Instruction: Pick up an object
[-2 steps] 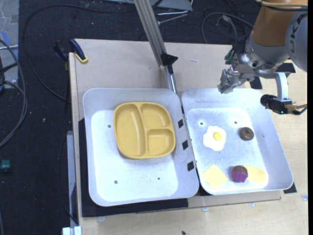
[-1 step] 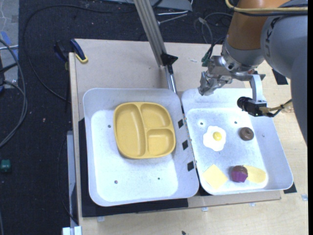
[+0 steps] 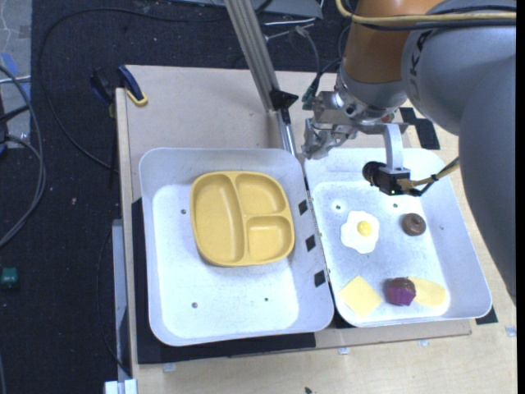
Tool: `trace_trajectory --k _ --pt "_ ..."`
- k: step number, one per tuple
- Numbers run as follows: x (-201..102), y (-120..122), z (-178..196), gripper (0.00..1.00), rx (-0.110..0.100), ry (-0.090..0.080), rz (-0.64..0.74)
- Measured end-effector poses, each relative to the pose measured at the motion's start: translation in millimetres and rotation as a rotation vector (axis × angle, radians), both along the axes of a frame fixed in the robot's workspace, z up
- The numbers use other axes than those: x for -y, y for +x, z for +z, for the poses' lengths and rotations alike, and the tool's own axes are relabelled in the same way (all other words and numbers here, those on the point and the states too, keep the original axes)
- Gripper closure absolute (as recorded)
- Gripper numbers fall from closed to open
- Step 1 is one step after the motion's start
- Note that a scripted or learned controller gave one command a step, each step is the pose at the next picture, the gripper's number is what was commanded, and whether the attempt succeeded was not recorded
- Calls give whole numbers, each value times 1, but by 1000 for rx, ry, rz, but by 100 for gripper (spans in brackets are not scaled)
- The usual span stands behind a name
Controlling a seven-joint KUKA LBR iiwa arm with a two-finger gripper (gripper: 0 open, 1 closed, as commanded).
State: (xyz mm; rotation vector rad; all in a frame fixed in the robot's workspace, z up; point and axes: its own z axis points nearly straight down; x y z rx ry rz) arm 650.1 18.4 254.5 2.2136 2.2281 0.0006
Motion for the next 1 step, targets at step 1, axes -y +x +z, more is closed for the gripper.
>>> trace_trajectory --k 1 --pt "-48 0 0 100 1 0 0"
